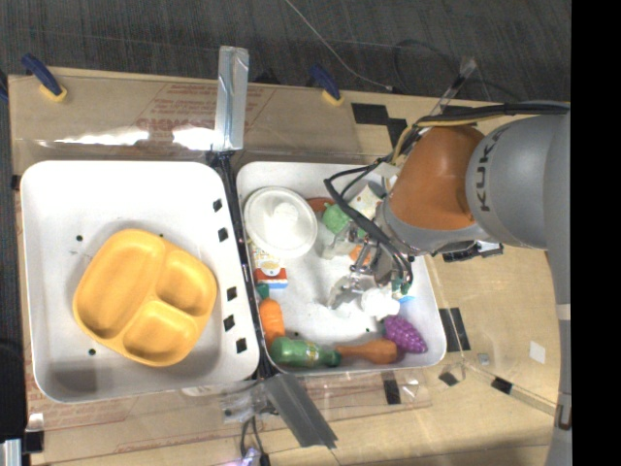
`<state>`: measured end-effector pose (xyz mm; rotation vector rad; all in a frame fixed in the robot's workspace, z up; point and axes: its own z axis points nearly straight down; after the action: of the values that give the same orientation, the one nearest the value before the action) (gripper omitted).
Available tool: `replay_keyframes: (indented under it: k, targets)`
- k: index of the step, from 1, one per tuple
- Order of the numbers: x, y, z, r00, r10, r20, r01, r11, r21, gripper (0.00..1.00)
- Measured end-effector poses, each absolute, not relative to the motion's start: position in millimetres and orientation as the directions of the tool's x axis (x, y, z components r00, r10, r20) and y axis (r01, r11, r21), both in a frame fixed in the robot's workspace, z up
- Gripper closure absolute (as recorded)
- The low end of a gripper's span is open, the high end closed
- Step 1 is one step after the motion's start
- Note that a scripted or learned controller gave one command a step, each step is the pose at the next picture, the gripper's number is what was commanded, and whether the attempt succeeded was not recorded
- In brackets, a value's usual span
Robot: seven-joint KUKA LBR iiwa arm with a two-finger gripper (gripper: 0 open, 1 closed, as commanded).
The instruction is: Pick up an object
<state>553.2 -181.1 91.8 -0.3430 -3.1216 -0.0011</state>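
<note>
Grey arm (505, 178) hiding right bin (291, 178) corner

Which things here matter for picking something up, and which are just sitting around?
In play: gripper, purple grapes, white bowl, carrot, green vegetable, right bin.
Lying about: yellow divided plate, left bin, blue clamps.

Glossy yellow plastic tray (146, 296) (smooth) sits in a matt white bin (39, 260).
</note>
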Motion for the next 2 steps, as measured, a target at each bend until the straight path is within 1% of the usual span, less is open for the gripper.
replay_keyframes:
  k: [1,2]
  targets:
    - [581.2,-205,94,-0.999,0.048,-0.005,0.048,0.999,-0.001,0.00]
    - [561.5,-166,91,-0.997,0.074,0.003,0.074,0.997,0.000,0.00]
